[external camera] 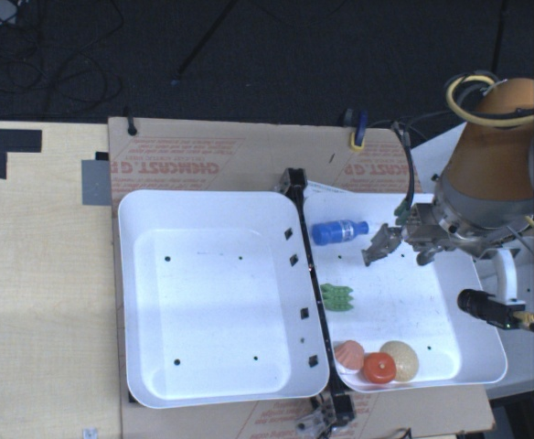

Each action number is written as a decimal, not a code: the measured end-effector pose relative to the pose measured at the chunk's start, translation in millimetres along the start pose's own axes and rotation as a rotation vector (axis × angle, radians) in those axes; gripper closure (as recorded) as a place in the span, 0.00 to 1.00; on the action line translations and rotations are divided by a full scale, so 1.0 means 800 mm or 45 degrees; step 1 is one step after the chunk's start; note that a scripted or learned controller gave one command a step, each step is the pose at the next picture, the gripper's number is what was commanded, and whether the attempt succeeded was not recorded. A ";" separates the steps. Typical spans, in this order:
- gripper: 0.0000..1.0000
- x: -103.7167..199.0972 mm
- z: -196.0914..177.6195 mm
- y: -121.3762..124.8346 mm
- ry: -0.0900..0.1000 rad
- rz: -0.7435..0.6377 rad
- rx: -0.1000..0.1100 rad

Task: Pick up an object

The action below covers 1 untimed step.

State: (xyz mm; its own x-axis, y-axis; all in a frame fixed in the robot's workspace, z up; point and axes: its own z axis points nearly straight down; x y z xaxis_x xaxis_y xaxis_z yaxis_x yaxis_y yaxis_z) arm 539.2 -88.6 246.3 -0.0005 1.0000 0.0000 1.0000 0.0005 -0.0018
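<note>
In the right bin (468, 359) a blue bottle (339, 232) lies on its side near the back left corner. A small green object (336, 297) rests by the left wall. At the front edge a pink-orange piece (348, 355), a red round piece (379, 368) and a cream ball (401, 358) sit in a cluster. My gripper (400, 250) hangs over the back middle of this bin, just right of the bottle. It is open, with nothing between its fingers (378, 246).
The left bin (134, 245) lies beside the right one, with a black divider strip (308, 273) between them. Cardboard (203, 158) lies under both bins. The arm's orange band (500, 144) rises at the right.
</note>
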 end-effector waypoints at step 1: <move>0.00 -0.129 -0.073 -0.061 -0.007 0.014 -0.006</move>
State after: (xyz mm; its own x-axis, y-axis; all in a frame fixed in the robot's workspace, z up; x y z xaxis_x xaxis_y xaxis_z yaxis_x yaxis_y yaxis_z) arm 490.3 -191.5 305.1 0.0105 0.9999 -0.0052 0.9999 -0.0105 0.0029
